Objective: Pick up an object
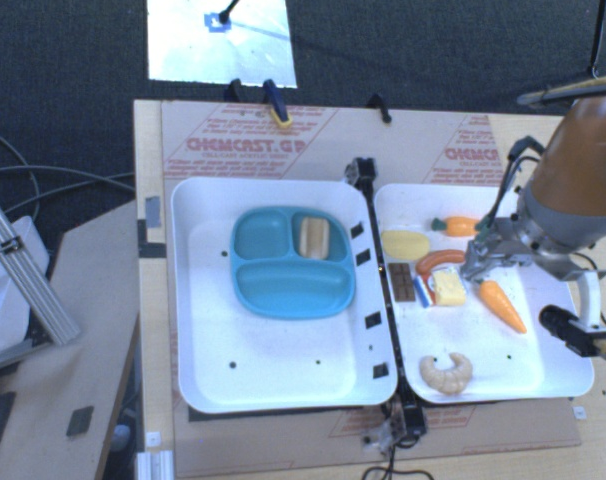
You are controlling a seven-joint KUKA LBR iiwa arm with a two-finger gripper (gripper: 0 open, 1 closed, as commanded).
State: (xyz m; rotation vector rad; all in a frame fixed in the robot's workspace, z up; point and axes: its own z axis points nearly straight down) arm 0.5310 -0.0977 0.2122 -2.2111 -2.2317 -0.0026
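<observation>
Toy foods lie scattered across the right bin (563, 373), while the left bin (208, 368) carries a blue divided plate (288, 283) with a tan bread slice (314, 237) in its upper right compartment. Both bins sit side by side on the tabletop (93, 268), over a sheet of printed cardboard (243, 138).

The arm (583, 168) reaches in from the right, its orange band above the wrist, and the end effector (480, 261) hangs low over the middle of the right bin. Whether it is spread or closed cannot be told from this angle, and nothing is seen clearly between its tips.

Just below and left of the end effector lies a yellow cheese block (449, 288), touching or nearly touching it. A red sausage (439, 261) curves just above the cheese, and a pale yellow potato-like piece (405, 245) lies to its left near the bin's inner wall. A small orange carrot with a green top (456, 225) rests near the far wall. A larger carrot (503, 305) lies slantwise to the right of the cheese. A brown chocolate bar (401, 282) and a thin blue and red item (421, 291) lie beside the cheese on its left. Near the front wall sits a curled tan shrimp-like piece (448, 371), well apart from the others.
</observation>
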